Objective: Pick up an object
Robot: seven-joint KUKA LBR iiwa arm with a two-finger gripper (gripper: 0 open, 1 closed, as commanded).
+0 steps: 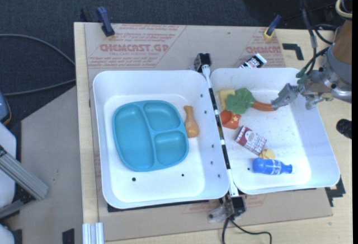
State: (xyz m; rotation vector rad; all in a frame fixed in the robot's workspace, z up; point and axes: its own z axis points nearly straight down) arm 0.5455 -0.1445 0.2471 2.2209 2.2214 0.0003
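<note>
My gripper (pixel 296 97) hangs over the upper right part of the right bin (pixel 313 142). Its fingers stand open with nothing between them, and the left fingertip (pixel 282 97) is just right of an orange carrot (pixel 262 106). The carrot lies under a green leafy toy (pixel 240 100), with a yellow block (pixel 225 95) beside it. Below them are a red vegetable (pixel 229 119), a red-and-white packet (pixel 250 140), a small yellow piece (pixel 268 154) and a blue bottle (pixel 271 167) lying on its side.
The left bin (pixel 106 97) holds a blue divided plate (pixel 151 134) and a tan drumstick (pixel 191 122) near the divider. A black-and-white tag (pixel 254 61) lies on the cardboard behind the right bin. Cables hang by the arm at the right edge.
</note>
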